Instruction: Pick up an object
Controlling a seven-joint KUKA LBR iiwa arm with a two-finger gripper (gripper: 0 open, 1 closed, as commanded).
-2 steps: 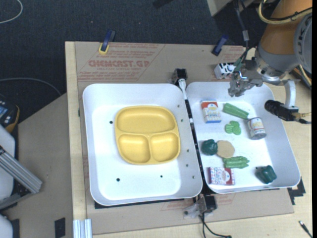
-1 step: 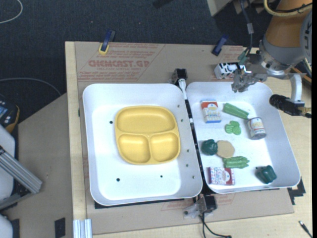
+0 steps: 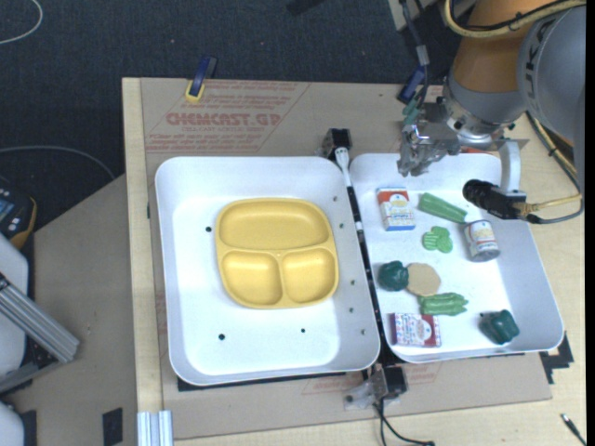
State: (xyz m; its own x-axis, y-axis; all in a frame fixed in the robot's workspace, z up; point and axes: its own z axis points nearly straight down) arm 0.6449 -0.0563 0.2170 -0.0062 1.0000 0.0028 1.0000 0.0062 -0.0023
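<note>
Nine small objects lie in the right bin (image 3: 544, 295); a long green piece (image 3: 442, 206) there slants from upper left to lower right. At upper right, the gripper (image 3: 416, 156) hangs above the bin's top edge, empty, whether spread or clenched I cannot tell.

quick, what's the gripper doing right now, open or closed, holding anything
Gripper: over the far edge of the right bin; nothing visible between its fingers; open or closed cannot be told.

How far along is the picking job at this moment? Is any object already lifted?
Done: nothing lifted; the small box, the can and the green pieces lie on the right bin floor. In hand: the gripper sits at that bin's far edge, with nothing visible between its fingers. Left: descend onto an object, grasp and lift.
</note>
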